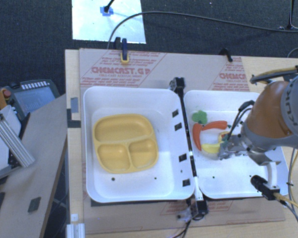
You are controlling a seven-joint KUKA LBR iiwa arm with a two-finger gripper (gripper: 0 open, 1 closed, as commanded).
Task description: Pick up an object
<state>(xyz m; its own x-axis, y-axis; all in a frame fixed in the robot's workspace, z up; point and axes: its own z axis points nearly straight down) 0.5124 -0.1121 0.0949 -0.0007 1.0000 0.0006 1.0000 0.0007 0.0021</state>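
Note:
In the right bin (228,185) lie a green toy piece (200,116), an orange curved piece (204,129) shaped like a carrot or pepper, and a yellow piece (211,148) beside it. My gripper (224,150) hangs low over the right bin, at the right edge of the yellow piece. The grey arm with its orange band (268,110) covers the bin's right side and hides what lies under it.
The left bin (99,182) holds a yellow divided tray (124,143) with three compartments. A black clip-studded divider (184,138) runs between the bins. A teach pendant (32,98) and an aluminium rail (10,138) lie on the bench at left.

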